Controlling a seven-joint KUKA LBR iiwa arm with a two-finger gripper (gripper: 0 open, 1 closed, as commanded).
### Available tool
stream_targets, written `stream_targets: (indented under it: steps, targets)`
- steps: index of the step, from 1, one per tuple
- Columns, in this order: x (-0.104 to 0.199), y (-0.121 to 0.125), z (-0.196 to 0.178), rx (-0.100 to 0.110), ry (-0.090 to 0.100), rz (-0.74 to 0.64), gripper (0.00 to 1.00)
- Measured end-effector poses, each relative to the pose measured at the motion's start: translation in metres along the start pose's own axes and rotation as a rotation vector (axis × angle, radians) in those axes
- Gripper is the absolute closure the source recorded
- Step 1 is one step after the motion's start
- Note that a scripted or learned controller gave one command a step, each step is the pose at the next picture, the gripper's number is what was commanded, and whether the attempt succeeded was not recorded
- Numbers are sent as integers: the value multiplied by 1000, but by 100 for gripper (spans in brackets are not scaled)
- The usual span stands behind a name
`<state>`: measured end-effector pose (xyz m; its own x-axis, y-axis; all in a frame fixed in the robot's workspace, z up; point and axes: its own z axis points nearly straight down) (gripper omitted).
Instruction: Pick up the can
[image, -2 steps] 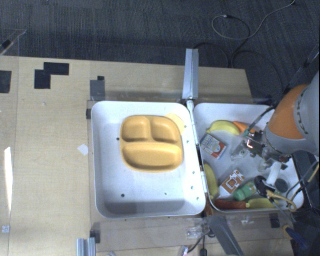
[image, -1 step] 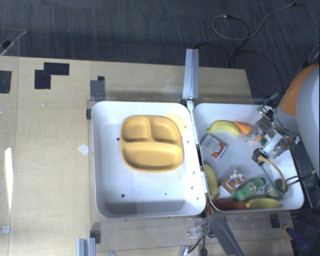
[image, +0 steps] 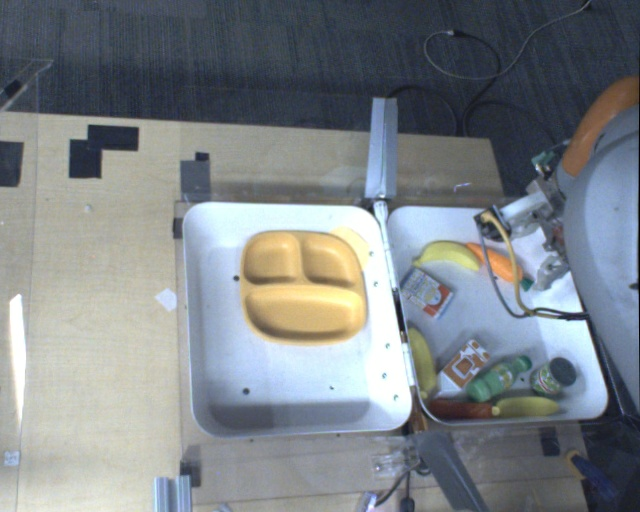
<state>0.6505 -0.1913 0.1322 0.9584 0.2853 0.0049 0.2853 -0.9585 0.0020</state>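
Grey arm, perhaps above can

Arm: one unit. Casing is smooth, rounded and light grey, with a curved orange band at its upper part. Wrist end carries white and silver metal brackets with small dark fittings. Thin black cables loop loosely from the wrist fittings. No legible markings.
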Motion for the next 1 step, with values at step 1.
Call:
stream_targets:
  steps: [1]
  targets:
    - [22,-32,-39,0,0,29,0]
